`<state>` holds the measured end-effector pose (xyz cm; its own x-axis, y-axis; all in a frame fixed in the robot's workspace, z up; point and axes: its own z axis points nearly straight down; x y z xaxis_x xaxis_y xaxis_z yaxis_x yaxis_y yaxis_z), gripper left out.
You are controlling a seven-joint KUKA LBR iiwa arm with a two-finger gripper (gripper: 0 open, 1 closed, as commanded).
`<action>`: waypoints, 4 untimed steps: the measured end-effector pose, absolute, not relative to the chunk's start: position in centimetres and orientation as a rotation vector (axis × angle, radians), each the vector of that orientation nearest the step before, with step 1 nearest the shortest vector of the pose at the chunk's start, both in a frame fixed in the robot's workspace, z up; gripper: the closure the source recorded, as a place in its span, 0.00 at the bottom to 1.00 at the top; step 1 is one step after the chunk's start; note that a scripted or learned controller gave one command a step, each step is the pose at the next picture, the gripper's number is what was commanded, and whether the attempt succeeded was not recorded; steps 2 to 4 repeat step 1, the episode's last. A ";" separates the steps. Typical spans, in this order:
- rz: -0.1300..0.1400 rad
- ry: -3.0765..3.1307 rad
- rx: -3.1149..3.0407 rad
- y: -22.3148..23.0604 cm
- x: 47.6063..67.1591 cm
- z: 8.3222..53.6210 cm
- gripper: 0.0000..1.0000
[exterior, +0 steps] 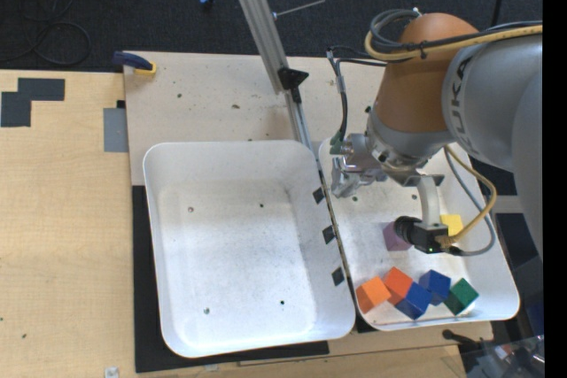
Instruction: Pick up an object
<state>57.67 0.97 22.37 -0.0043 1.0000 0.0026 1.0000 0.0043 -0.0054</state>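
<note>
In the right shallow white plastic bin [365, 230], near corner: a small orange cube [373, 291], a red cube [398, 281], a blue cube [413, 301], a second blue cube [434, 283] and a dark green cube [462, 295], clustered close. Farther back are a purple cube [392, 235] and a yellow cube [451, 224]. The metal two-finger gripper [350, 177] is over the far left part, well apart from the cluster. Whether its claw is apart or together cannot be told.

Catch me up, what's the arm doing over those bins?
The arm has its gripper over the right bin, close to the bin's left wall, and I can't see it holding anything. The orange block, red block, blue blocks and green block sit bunched at the near edge, apart from it. Nothing picked up yet.
</note>
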 end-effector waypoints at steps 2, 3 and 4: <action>0.000 -2.224 -2.214 5.8 57.1 23.3 1.00; 0.000 -2.224 -2.214 5.8 57.1 23.3 1.00; 0.000 -2.224 -2.214 5.8 57.1 23.3 1.00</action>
